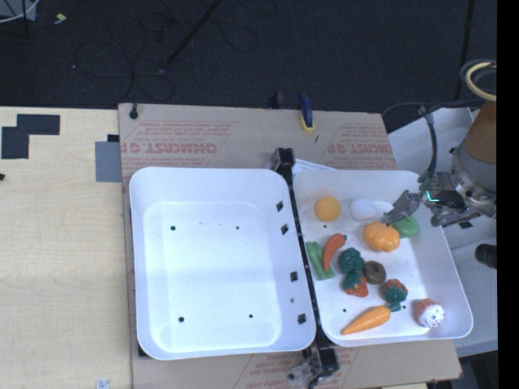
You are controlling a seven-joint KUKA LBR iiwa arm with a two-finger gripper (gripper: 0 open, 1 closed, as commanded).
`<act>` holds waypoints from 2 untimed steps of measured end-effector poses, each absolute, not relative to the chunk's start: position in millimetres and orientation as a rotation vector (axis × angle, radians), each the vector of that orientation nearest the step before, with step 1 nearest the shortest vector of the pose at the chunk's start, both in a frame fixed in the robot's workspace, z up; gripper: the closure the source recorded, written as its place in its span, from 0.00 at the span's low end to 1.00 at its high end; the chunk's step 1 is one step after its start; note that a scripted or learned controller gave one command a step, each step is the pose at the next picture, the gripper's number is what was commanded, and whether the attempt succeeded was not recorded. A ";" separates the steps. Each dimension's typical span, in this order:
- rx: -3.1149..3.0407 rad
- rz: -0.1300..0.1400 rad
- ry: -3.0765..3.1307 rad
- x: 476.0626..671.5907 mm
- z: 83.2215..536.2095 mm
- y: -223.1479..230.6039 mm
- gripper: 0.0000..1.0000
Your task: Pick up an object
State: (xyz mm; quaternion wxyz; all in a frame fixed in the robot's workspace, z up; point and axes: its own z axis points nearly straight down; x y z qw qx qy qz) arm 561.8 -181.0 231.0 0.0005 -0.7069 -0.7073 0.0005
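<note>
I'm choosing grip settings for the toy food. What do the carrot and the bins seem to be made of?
The carrot looks like moulded plastic: even orange colour with a faint sheen, though rubber is possible. The right bin and the left bin look like smooth, rigid white plastic, with rounded moulded rims and soft reflections.

Dark floor [243, 39] with loose cables [138, 31]; pale wooden bench [57, 258]; brown cardboard sheet [211, 136] lay under the bins; blue clamp [306, 112] at its far edge.

left bin [154, 217]: open floor | right bin [458, 298]: toys crowd centre, bare strip along near-left corner
</note>
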 end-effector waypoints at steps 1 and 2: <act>-2.221 -0.001 -2.224 598.6 121.1 -213.5 0.00; -2.218 -0.001 -2.226 645.7 99.0 -178.9 0.00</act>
